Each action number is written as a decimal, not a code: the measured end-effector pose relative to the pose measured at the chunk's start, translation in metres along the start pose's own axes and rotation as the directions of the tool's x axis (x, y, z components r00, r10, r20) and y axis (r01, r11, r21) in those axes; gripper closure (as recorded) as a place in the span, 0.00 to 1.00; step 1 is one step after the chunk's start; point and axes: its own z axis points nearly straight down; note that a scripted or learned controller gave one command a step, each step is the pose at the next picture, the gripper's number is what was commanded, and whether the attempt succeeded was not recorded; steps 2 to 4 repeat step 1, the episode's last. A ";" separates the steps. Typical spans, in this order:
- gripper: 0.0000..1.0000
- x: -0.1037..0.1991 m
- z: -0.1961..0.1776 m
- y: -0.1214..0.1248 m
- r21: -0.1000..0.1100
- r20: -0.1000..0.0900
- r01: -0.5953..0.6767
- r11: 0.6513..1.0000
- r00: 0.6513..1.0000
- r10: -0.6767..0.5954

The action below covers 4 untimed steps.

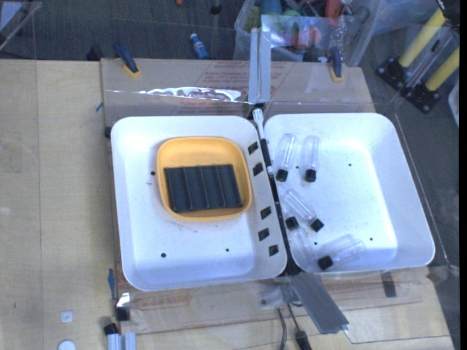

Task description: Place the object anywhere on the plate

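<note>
A yellow plate (201, 146) lies in the left white bin (139, 217), a little toward its back. On the plate rests a dark grey ribbed block (203, 188), lying flat and covering most of the plate's front half. In the right white bin (379, 188) lie several clear vials with black caps: two side by side near the back left (286, 152) (311, 154), one in the middle left (300, 208), and others at the front (339, 251).
A row of black clips (263, 195) runs along the seam between the two bins. Behind the bench stands a clear tub of colourful clutter (314, 13). Yellow-and-black gear (430, 35) sits at the top right. Small bottles (117, 334) stand at the front left.
</note>
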 end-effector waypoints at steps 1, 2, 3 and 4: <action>1.00 0.023 0.035 -0.005 0.000 0.004 -0.002 1.000 1.000 0.002; 1.00 0.023 0.035 -0.005 0.000 0.004 -0.002 1.000 1.000 0.002; 1.00 0.023 0.035 -0.005 0.000 0.004 -0.002 1.000 1.000 0.002; 1.00 0.023 0.035 -0.005 0.000 0.004 -0.002 1.000 1.000 0.002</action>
